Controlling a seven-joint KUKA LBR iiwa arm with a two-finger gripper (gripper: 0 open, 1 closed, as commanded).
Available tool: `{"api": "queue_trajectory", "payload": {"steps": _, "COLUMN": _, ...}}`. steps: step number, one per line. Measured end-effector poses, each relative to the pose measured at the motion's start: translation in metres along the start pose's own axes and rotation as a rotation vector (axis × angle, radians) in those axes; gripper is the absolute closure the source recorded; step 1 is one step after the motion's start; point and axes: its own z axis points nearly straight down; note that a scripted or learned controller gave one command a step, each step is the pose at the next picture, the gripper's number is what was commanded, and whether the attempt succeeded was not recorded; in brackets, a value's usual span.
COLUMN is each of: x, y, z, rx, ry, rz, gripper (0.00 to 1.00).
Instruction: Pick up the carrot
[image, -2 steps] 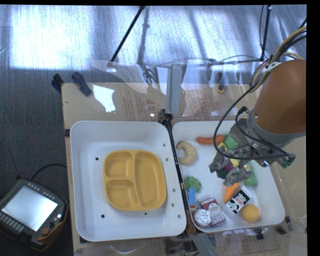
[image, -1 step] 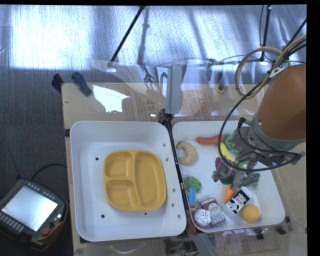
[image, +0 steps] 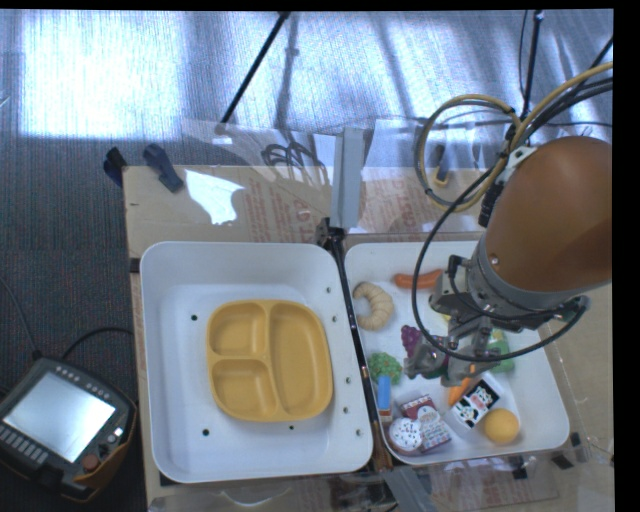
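Observation:
A small orange tapered piece, which I take for the carrot (image: 460, 388), lies in the right bin (image: 545, 400) against a cow-patterned carton (image: 483, 401). Part of it is hidden under the arm. A green piece (image: 499, 351) shows just up-right of it; I cannot tell whether the two belong together. My gripper (image: 440, 360) hangs low over the bin's middle, just up-left of the orange piece, below the arm's big orange wrist band (image: 550, 215). A longer orange-red stick (image: 417, 280) lies near the bin's far wall.
The right bin also holds a croissant (image: 375, 305), purple grapes (image: 411, 338), broccoli (image: 384, 366), a blue item (image: 385, 393), small boxes (image: 422, 412) and an orange fruit (image: 500, 427). In the left bin (image: 170, 300) sits a yellow divided tray (image: 268, 360).

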Motion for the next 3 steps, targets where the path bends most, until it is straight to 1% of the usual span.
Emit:
{"api": "queue_trajectory", "payload": {"steps": 1, "x": 0.067, "y": -0.022, "z": -0.004, "rx": 0.001, "ry": -0.001, "rz": -0.164, "gripper": 1.0}}
{"api": "queue_trajectory", "payload": {"steps": 2, "x": 0.01, "y": -0.003, "z": 0.044, "rx": -0.001, "ry": -0.001, "rz": 0.016, "gripper": 1.0}}
{"api": "queue_trajectory", "payload": {"steps": 3, "x": 0.037, "y": -0.039, "z": -0.03, "rx": 0.009, "ry": -0.002, "rz": -0.036, "gripper": 1.0}}
